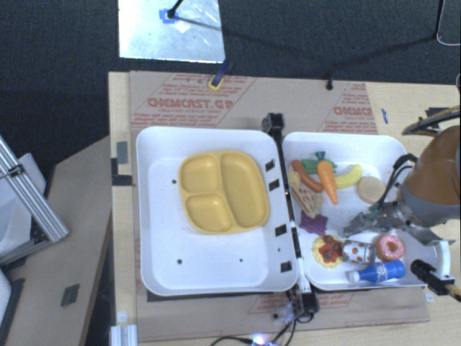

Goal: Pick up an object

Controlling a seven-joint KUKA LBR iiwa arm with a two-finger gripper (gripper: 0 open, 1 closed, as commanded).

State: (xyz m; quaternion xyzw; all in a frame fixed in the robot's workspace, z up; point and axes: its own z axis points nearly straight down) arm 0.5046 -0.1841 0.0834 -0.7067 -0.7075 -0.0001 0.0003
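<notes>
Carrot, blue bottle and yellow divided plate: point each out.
carrot [328, 179], camera view, middle of its orange body.
blue bottle [379, 272], camera view, middle of its body.
yellow divided plate [245, 189], camera view, right compartment.

The arm [439, 175] runs off the right edge, so most of it is cut away. Its claw [376, 220] hangs low over the right bin [346, 141] and covers part of that bin's floor; the fingertips are too small and blurred to read. Under it sits a small toy [357, 251], perhaps a figure, too indistinct to name. At the near edge, cables [288, 316] are cropped.
</notes>
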